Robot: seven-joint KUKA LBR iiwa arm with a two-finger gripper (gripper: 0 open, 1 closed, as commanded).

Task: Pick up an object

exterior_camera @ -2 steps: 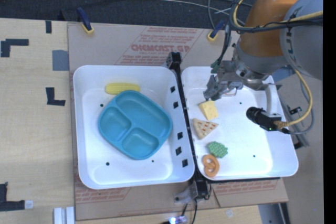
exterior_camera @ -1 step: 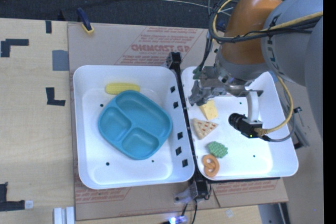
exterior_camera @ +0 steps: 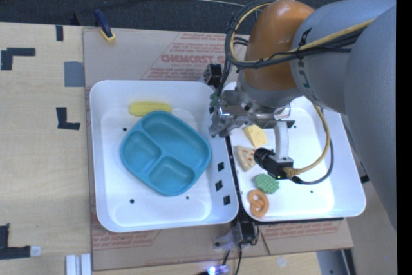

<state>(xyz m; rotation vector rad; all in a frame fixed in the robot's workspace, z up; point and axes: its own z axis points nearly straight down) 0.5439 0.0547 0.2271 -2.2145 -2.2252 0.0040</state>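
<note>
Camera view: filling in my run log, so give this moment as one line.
arm: over right bin | near it: yellow piece, wedge, green piece, pretzel | left bin: blue tray, yellow item | held: nothing seen

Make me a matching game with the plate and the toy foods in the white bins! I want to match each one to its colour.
Things:
1. divided plate
2. corn cob
3. pretzel
4. leafy toy

Colours:
A. green
B. blue
C. orange-brown
D. yellow

Pairs: 1-B, 2-D, 3-C, 4-A
</note>
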